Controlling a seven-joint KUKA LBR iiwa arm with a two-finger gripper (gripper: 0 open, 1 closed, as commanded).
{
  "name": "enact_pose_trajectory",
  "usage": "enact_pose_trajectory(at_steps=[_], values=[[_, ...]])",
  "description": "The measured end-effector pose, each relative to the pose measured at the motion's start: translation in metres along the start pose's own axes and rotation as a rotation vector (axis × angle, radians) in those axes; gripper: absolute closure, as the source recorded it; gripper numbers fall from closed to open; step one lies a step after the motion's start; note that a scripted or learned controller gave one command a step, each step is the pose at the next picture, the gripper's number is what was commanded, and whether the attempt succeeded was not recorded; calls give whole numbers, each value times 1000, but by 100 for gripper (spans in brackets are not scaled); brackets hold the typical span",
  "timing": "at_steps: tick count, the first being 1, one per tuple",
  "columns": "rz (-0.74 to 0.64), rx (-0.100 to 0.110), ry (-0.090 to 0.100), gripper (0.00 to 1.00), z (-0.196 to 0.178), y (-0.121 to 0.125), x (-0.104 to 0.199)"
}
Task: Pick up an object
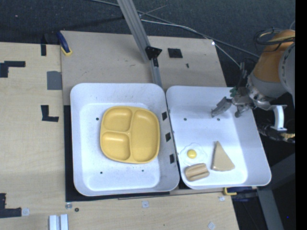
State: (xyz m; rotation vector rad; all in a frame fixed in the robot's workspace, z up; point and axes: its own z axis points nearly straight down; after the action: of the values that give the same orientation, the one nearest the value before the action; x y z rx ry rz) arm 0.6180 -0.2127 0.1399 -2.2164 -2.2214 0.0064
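the claw [229, 108] is hanging over the upper part of the right bin [254, 143], its two dark fingers [219, 108] spreading apart in a clear gap and gripping nothing. the grey arm [273, 78] with its orange band is reaching in from three o'clock, its wrist sitting just past the bin's right rim. well apart from the claw, toward six o'clock in the same bin, three food pieces are lying near the front wall: a tan wedge [222, 158] standing at the right, a fried egg [192, 153] lying at nine o'clock from the wedge, and a brown hot dog bun [196, 171] resting just beside the egg at its six o'clock. none of them is touching the claw. at nine o'clock from the right bin, the left bin [81, 128] is sitting alongside it, carrying a yellow divided plate [130, 134] at its centre. a slanted metal pole [136, 25] is rising at twelve o'clock behind both bins.
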Motion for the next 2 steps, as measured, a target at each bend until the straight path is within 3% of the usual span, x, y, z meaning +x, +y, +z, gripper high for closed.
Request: enact_pose_trajectory(at_steps=[1, 2], values=[[0, -3, -1, 0, 54, 0, 1], [-1, -4, -2, 100, 41, 0, 1]])
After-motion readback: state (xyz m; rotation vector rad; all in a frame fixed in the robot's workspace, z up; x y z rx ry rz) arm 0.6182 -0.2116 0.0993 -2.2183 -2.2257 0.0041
